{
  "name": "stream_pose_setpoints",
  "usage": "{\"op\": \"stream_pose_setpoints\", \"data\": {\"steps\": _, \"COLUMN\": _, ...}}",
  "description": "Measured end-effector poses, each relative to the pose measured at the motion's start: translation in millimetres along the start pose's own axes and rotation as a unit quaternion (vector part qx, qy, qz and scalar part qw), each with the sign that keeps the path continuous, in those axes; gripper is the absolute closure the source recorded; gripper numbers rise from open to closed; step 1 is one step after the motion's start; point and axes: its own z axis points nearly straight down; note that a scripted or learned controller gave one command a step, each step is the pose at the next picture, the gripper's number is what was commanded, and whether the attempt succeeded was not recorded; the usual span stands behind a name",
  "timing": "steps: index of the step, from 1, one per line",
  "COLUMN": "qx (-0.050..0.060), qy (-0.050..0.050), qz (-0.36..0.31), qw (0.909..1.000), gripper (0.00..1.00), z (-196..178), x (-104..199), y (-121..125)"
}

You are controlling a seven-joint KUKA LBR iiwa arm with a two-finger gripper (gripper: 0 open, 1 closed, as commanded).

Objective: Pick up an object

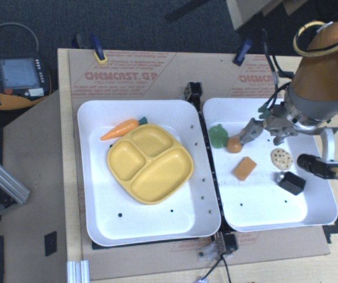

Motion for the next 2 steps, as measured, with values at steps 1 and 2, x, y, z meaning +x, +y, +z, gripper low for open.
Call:
{"op": "stream_pose_setpoints", "data": {"steps": 1, "qx": -0.007, "qy": -0.001, "qz": -0.001, "qw": 1.0, "gripper": 0.0, "z": -7, "x": 0, "y": 3}}
{"op": "stream_pose_setpoints", "data": {"steps": 2, "qx": -0.003, "qy": 0.0, "qz": -0.001, "qw": 1.0, "gripper": 0.0, "z": 39, "x": -7, "y": 3}}
